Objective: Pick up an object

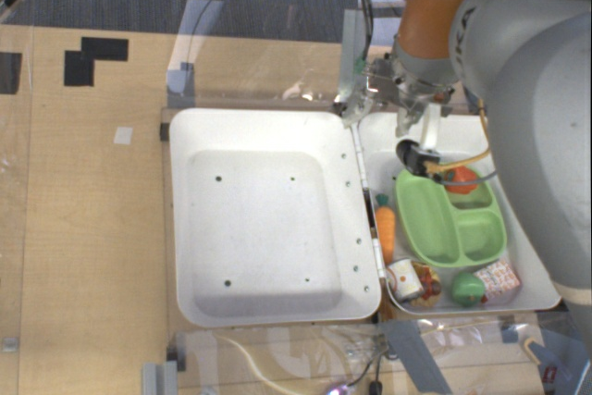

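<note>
Arm [523,116]: reaches in from the right.
Right bin [381,143]: holds the objects.
Green tray [450,219]: middle of that bin.
Gripper [413,111]: over the bin's far end, above the tray; open or closed, can't tell.
Carrot [386,234]: just left of the tray.

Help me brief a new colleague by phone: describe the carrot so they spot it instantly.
Find the right-hand white bin, under the arm. Against its left wall, beside the green divided tray, lies the carrot. It is the only slim, elongated orange piece there; its neighbours are rounder or boxy.
</note>
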### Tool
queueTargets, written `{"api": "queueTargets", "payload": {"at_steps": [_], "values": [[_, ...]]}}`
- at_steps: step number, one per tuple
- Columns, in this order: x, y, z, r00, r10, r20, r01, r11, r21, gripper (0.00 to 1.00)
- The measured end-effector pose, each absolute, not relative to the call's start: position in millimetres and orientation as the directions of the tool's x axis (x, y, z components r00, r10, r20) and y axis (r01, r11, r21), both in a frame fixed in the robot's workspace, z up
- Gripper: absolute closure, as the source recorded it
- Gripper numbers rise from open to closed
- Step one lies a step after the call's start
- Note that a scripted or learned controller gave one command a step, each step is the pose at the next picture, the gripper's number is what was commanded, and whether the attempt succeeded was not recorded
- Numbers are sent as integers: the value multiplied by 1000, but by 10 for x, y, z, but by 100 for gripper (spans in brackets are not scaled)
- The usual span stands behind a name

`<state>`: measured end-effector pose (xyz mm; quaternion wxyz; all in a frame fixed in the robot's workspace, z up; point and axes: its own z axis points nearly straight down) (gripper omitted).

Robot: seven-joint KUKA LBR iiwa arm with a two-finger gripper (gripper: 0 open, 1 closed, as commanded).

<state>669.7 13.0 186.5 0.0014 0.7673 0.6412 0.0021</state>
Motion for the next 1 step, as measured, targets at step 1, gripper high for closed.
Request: {"api": "queueTargets", "payload": {"at_steps": [1], "values": [[6414,-244,1862,114,993,0,993,-114,4,0]]}}
